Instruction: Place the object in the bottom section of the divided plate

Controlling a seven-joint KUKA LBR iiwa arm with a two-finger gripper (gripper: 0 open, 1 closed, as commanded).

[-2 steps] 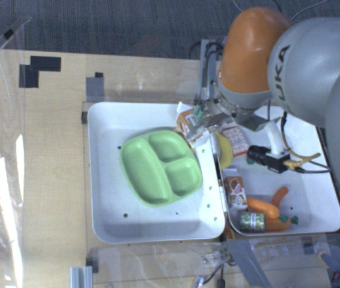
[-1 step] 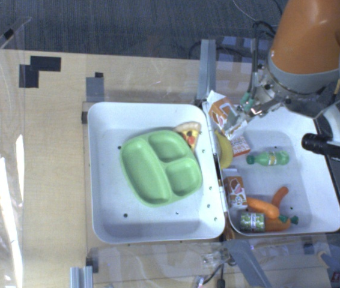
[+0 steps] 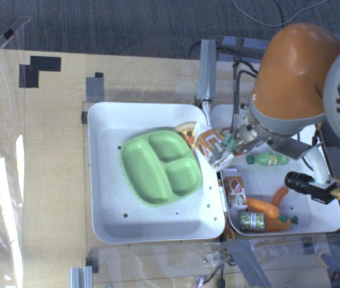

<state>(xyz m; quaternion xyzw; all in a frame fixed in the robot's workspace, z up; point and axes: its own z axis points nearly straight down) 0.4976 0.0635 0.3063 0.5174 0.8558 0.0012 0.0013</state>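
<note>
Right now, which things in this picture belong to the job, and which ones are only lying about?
Belong to the job:
- green divided plate in the left bin
- gripper
- orange packet at the gripper tip, by the bins' shared edge; grasp unclear

Only lying about, in the right bin:
- green bottle
- carrot
- small can
- small carton

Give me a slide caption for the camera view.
KUKA arm's hand over a snack packet at the bins' divider, beside the green divided plate.
</note>
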